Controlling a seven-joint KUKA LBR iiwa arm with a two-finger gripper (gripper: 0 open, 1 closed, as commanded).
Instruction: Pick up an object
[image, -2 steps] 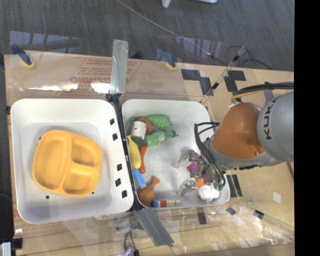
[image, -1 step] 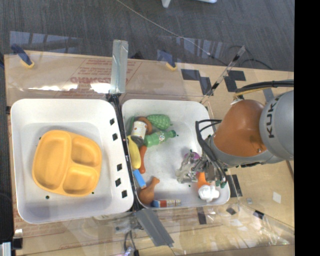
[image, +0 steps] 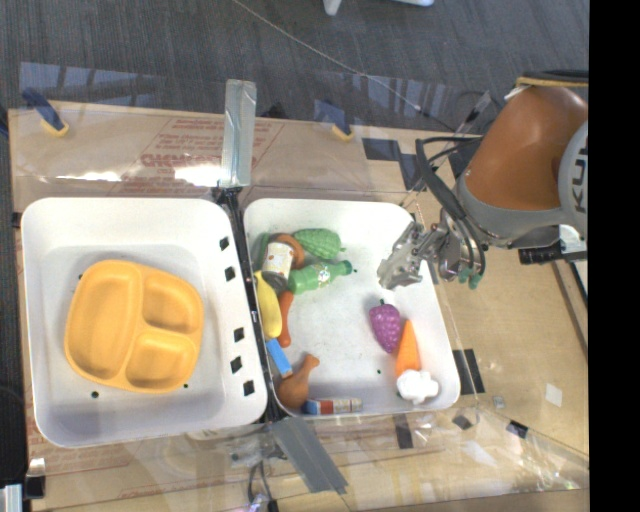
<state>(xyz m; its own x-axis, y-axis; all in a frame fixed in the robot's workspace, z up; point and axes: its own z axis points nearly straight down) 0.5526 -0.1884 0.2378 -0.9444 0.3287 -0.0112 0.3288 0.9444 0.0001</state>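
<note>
Nearest, at six o'clock in right bin (image: 432, 300): marker (image: 333, 405) lying crosswise. Purple grapes (image: 386, 326) and carrot (image: 407, 346) at four o'clock, long axes toward six. Yellow divided plate (image: 133, 325) in left bin (image: 40, 300). Gripper (image: 398, 268) at two o'clock; fingers' spread: cannot tell.

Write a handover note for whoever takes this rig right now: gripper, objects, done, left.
Gripper: hanging over the right white bin near its right wall, nothing visible between its fingers.
Objects: purple grape bunch and orange carrot lie just below it. Green bottle, green corn-like toy, yellow banana and brown drumstick crowd the bin's left side. The yellow divided plate sits in the left white bin.
Done: no pick yet.
Left: grasp and lift one object; the grapes look nearest.
</note>
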